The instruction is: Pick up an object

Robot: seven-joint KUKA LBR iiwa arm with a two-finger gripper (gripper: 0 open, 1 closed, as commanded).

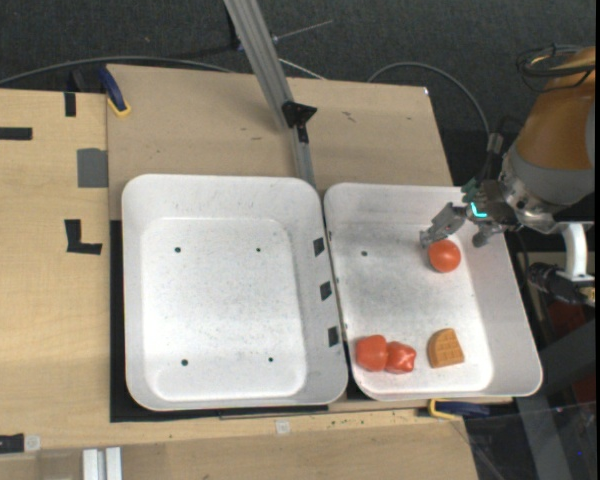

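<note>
A round red-orange ball (443, 257) lies in the upper right part of the right bin (400, 288). My gripper (460, 232) hovers just above and behind it, at the bin's far right side. Its grey fingers (437, 229) are spread apart, so it is open, and nothing sits between them. The ball lies below the left finger, apart from it. Along the bin's front edge lie two red pieces (371, 352) (401, 358) touching each other, and a tan waffle-like block (445, 348) to their right.
The left bin (220, 288) stands beside the right one, their rims meeting at the middle. A grey metal pole (265, 53) slants in from the top toward the seam. The arm's orange band (560, 128) is at the right.
</note>
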